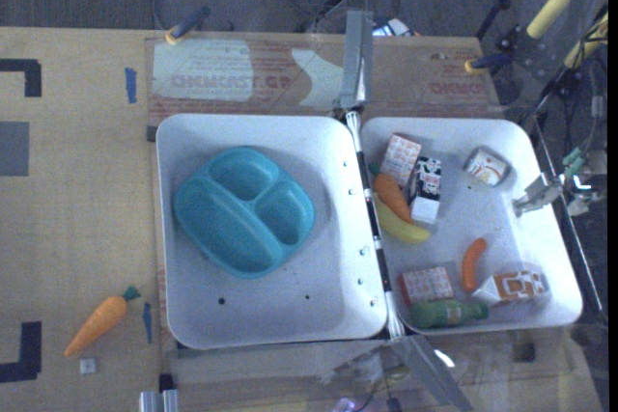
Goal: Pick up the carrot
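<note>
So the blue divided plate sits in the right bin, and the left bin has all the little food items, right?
Reversed. The camera view shows the plate in the left bin, and the food items, such as the banana, in the right bin.

Faint red lettering on cardboard sheet [232, 77] behind the bins (blurred, not legible)

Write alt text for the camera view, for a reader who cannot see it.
Two shallow white bins sit side by side on a bench: the left bin holds a teal divided plate, the right bin toy groceries, among them a carrot lying against a banana, small cartons and a green bottle. Another carrot lies on the bench left of the bins.
</note>
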Robot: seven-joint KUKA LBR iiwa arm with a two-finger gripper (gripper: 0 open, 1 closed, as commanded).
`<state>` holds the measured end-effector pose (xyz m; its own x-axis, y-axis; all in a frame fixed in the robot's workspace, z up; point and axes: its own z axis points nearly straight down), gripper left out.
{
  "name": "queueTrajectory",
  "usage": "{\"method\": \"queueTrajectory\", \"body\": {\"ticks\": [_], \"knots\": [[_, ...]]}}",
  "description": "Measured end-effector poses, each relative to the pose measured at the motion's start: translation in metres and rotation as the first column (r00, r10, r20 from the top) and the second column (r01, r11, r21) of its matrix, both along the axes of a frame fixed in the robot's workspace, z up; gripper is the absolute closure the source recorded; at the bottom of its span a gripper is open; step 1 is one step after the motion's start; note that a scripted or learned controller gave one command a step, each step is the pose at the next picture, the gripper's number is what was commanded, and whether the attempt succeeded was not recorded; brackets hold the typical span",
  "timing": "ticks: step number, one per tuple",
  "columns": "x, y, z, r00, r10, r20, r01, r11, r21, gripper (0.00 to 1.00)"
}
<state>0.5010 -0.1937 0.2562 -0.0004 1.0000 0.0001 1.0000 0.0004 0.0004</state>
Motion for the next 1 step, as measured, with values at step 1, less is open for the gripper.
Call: {"method": "queueTrajectory", "body": {"ticks": [1], "knots": [[0.0606,-0.0126,-0.1371,0.971,0.237,0.001,-0.237,0.971,0.000,0.00]]}}
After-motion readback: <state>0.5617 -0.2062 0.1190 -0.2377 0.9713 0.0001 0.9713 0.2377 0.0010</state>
